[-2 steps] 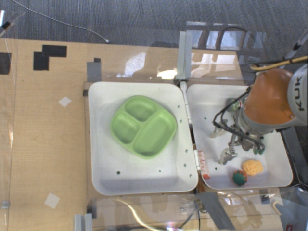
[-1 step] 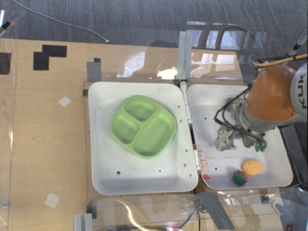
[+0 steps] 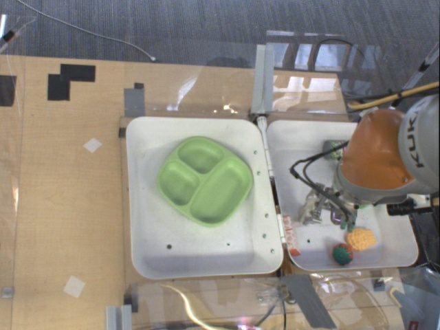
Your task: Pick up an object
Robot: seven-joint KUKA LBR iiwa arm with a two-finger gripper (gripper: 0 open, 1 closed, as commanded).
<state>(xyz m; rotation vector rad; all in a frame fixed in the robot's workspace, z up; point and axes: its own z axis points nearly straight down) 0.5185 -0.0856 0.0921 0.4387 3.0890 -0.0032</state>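
**Worktop stock, arm over the right bin**

- Worktop (image 3: 62, 205): tan board surface carrying two shallow white bins side by side, with black squares marked near its far left corner.
- Arm (image 3: 378, 153): grey, with a broad orange band above the wrist, reaching in from the right and hanging over the right bin; black cables loop off its left side.
- Left bin (image 3: 148, 253): white, holding one item.
- Right bin (image 3: 289, 139): white, partly covered by the arm.
- Green plate (image 3: 205, 179): light green, three compartments, lying flat near the middle of the left bin.
- Gripper (image 3: 326, 212): metal fingers pointing down into the right bin; from where I stand I cannot tell whether they are apart or together. Nothing shows between them.
- Yellow object (image 3: 361, 238): small, knobbly, on the right bin's floor, just beside the fingers on their near right, apart from them.
- Green ball (image 3: 342, 254): small, dark green with a red patch, touching the yellow object's near side, near the bin's front edge.
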